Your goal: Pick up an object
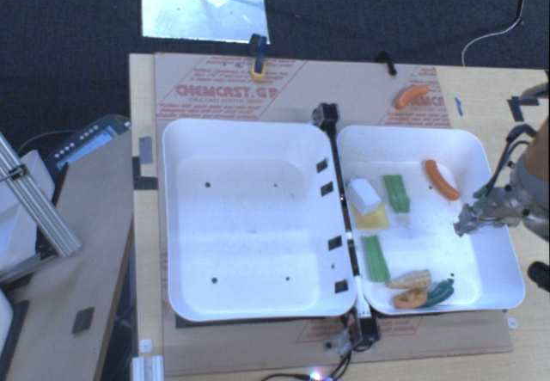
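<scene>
Fingers: the gripper (468, 223) is seen over the right part of the right bin (494, 285); whether its metal tips are apart or together cannot be told, and nothing is seen between them.
Arm: the grey wrist (526, 190) is cut by the right edge of the view.
Nearest object: an orange sausage-shaped piece (442, 179), long and rounded, is laid at a slant on the bin floor, up and to the left of the gripper, near but apart from it.
Right bin, middle: a white block (363, 194) is set on a yellow flat piece (372, 216), just beside the inner wall; a green ridged bar (396, 193) is laid just to their right.
Right bin, lower part: a second green bar (375, 257) is laid lengthwise; below it a tan piece (411, 279), an orange ring-like piece (411, 298) and a dark green pepper shape (439, 291) are gathered close together near the front wall.
Left bin: a shallow white bin (185, 224) is set beside the right one, joined by a black strip with clips (337, 199).
Table: a second orange sausage piece (412, 96) is laid on the board behind the right bin, outside it; a yellow and blue clamp (258, 58) is seen at the board's far edge.
</scene>
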`<control>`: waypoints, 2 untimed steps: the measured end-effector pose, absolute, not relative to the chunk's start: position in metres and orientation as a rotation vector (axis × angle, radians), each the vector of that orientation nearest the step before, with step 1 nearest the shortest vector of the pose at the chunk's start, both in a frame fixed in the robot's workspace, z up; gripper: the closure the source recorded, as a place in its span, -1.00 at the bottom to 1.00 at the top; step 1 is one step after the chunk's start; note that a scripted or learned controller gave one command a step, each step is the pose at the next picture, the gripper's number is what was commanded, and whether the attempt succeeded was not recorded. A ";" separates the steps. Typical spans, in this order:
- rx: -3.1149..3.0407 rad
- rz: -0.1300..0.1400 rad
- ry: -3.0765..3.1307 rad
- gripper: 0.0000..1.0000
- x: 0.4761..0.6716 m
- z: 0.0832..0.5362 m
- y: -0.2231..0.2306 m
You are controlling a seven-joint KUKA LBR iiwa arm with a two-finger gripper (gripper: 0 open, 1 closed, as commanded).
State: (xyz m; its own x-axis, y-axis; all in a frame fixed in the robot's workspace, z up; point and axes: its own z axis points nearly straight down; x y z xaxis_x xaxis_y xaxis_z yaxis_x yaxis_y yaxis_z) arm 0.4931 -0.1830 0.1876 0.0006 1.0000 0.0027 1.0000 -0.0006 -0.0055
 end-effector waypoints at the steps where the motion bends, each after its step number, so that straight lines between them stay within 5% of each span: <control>1: -2.217 -0.001 -2.225 1.00 0.487 0.171 -0.165; 2: -2.211 -0.002 -2.227 1.00 0.487 0.126 -0.112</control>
State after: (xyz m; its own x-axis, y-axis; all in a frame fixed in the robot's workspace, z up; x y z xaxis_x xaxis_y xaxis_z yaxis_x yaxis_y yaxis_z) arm 0.4869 -0.1122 0.1261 -0.0071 1.0000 0.0030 1.0000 0.0071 -0.0015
